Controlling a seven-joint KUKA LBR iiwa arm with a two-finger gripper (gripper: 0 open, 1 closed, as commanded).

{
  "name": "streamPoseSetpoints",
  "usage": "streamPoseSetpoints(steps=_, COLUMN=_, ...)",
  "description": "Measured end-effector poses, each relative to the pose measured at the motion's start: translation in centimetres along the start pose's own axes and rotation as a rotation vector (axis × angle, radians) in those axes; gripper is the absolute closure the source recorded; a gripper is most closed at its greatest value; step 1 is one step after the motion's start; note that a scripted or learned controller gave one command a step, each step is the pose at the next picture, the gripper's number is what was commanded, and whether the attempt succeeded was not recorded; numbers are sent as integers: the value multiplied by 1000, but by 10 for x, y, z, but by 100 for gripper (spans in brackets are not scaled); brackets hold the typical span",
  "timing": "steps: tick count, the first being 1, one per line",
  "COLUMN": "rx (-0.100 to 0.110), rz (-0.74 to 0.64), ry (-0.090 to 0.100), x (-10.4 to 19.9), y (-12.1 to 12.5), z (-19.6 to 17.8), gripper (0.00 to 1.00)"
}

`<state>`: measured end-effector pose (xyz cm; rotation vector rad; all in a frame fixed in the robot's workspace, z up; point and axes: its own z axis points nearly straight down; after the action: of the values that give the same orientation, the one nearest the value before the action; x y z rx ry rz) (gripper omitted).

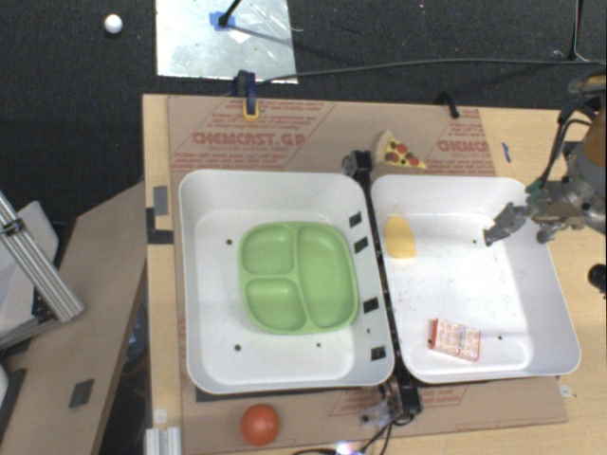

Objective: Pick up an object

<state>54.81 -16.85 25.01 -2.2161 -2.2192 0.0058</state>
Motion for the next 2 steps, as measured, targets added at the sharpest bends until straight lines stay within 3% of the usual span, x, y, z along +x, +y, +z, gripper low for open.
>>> streamPoseSetpoints(steps=1, rx=-8, rz=-2, ry=-2, x=0, y=2, z=-4, gripper=0)
streamPoseSetpoints(steps=2, rx=-3, rz=0, ry=0, x=-6, y=1, z=56, gripper=0)
